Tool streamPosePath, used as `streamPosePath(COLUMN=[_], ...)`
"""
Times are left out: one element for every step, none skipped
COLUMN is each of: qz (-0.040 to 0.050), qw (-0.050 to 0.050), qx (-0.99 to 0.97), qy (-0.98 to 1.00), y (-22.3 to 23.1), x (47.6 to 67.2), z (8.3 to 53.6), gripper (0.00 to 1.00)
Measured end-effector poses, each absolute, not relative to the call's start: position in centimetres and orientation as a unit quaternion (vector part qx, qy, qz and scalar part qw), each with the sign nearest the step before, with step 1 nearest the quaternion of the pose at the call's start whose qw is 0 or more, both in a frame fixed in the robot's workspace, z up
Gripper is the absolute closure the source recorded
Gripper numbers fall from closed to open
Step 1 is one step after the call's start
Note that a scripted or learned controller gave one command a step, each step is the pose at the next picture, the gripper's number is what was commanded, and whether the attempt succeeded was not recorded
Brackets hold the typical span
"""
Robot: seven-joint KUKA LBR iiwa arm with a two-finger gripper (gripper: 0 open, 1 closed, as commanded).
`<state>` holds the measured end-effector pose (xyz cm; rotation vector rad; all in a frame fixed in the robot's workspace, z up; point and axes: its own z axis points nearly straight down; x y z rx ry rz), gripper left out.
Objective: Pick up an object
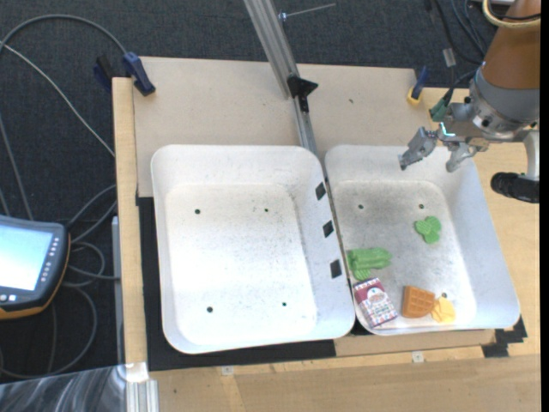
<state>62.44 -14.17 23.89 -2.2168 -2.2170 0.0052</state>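
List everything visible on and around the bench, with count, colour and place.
shallow plastic bin: two, white, side by side on the bench
small leafy toy: one, green, right bin, right of centre
ridged bundle toy: one, green, right bin, by its left wall
patterned small box: one, red and white, right bin, near left corner
waffle-like block: one, orange, right bin, near edge
small lumpy piece: one, yellow, touching the orange block's right
handheld screen pendant: one, grey and orange, left of bench
hand: one, grey, open, above right bin's far edge

1. I can read no text, brand or number anywhere.
2. The small red-and-white packet (pixel 375 303), at the near left corner of the right bin (pixel 480 230), carries printing, but it is too small and blurred for me to make out.
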Motion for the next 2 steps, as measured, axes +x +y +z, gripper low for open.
streamPosePath(qz=[0.0003, 0.0017], qw=[0.001, 0.003], qx=[-0.707, -0.707], qy=[-0.707, -0.707], y=[-14.2, -14.6], x=[62.5, 63.3], z=[24.2, 19.1], gripper=[0.0, 0.0])
